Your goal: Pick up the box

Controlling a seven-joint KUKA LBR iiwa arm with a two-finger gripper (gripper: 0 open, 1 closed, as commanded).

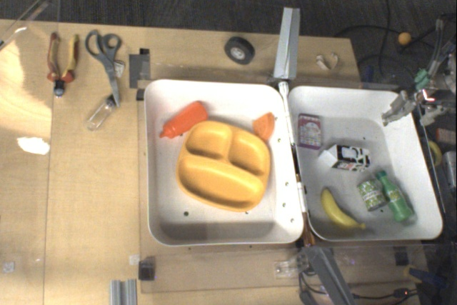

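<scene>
Box: we see the small purple-and-white carton (309, 131) lying flat in the right white bin (421, 228), near its left wall.
Gripper: we spot it (402, 105) over the bin's upper right rim, well apart from the carton; we cannot tell its opening.

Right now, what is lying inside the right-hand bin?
Inside the right bin lie a purple-and-white box, a black-and-white packet, a banana, a green bottle and a green-patterned can touching it. Whatever lies beneath them is covered.

Print on the box (310, 131) and the black-and-white packet (351, 156) is too small to read.
</scene>
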